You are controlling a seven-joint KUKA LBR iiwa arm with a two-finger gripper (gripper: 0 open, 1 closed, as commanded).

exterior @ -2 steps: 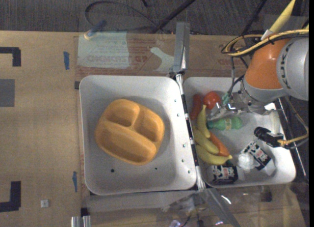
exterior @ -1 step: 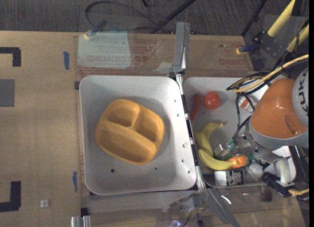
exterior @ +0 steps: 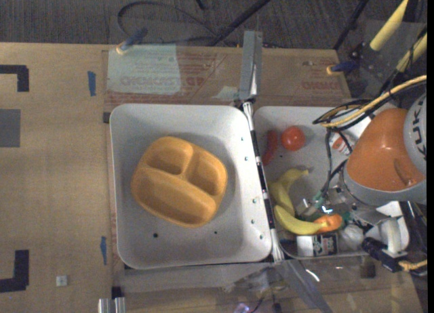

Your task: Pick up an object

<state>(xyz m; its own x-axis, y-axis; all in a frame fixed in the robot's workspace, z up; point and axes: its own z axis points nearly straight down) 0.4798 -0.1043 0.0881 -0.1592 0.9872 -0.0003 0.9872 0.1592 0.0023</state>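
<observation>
My gripper hangs low in the right bin, under the arm's orange band. It sits just above the curved end of a yellow banana and a small orange fruit. A second banana lies just to its left. Farther back in the same bin are a red tomato and a slim red pepper. The wrist hides the gripper's tip, and nothing is seen held in it.
The left bin holds an orange divided plate. A dark can with a white label and a pale object lie at the right bin's front edge. Cables trail over the arm at the right.
</observation>
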